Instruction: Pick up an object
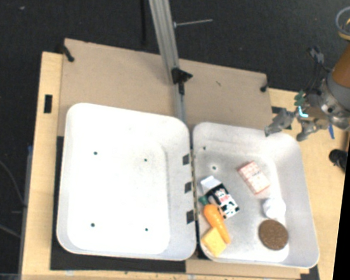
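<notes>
Where the right bin (306,185) comes closest, a yellow block (214,242) touches an orange carrot (215,218), with a brown round disc (273,234) nearby and a pink box (253,177) farther back. Past the far right corner, the gripper (290,124) hangs with fingers apart, probably holding nothing.

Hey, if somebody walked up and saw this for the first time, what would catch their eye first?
Probably the bright cluster in the right bin: an orange carrot-like piece lying on a yellow block near the bin's front-left corner, with a brown disc to their right. Next, the arm's gripper poised over the bin's back right corner, beyond a pink box.
</notes>
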Robot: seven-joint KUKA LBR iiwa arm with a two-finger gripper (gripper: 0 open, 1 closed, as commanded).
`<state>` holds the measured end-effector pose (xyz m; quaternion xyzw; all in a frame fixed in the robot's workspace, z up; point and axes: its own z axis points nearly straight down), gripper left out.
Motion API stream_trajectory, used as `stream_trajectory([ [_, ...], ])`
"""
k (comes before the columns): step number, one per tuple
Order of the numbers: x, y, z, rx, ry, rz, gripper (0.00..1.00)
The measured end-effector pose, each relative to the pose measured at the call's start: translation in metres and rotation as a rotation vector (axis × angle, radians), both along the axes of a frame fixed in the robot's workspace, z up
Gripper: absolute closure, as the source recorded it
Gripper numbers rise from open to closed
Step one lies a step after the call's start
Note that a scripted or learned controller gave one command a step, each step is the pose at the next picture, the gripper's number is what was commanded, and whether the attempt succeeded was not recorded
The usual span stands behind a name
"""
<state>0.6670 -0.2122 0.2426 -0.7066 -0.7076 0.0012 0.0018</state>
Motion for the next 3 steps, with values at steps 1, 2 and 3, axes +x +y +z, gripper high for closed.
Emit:
stream_trajectory([
  [1, 0.001, -0.001, 0.004, -0.004, -0.004, 0.003, 0.00],
  [2, -0.005, 0.002, -0.040, -0.003, -0.002, 0.002, 0.00],
  [3, -0.013, -0.003, -0.086, -0.003, -0.001, -0.002, 0.00],
])
